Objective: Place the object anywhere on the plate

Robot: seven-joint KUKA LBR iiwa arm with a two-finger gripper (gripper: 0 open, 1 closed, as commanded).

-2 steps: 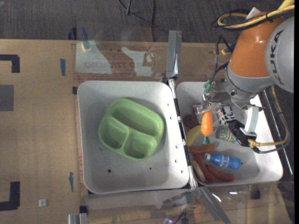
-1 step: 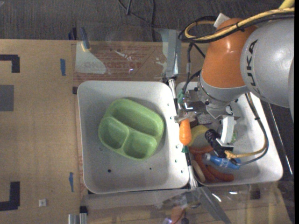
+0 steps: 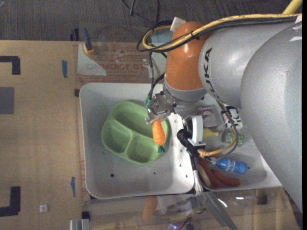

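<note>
A green divided plate (image 3: 125, 135) lies in the left white bin (image 3: 96, 166). An orange carrot with a green stub (image 3: 159, 133) hangs over the plate's right rim. My gripper (image 3: 156, 115) sits right above the carrot's top end, under the orange wrist band (image 3: 187, 56). The carrot's upper end meets the gripper, but the arm hides whether the fingers pinch it.
The right bin (image 3: 249, 176) holds a blue bottle-like item (image 3: 232, 166), red sausage-like pieces (image 3: 221, 178) and a yellow-green item (image 3: 229, 135). Cables and a bracket (image 3: 192, 137) hang over the divide between the bins. The big grey arm covers the right side.
</note>
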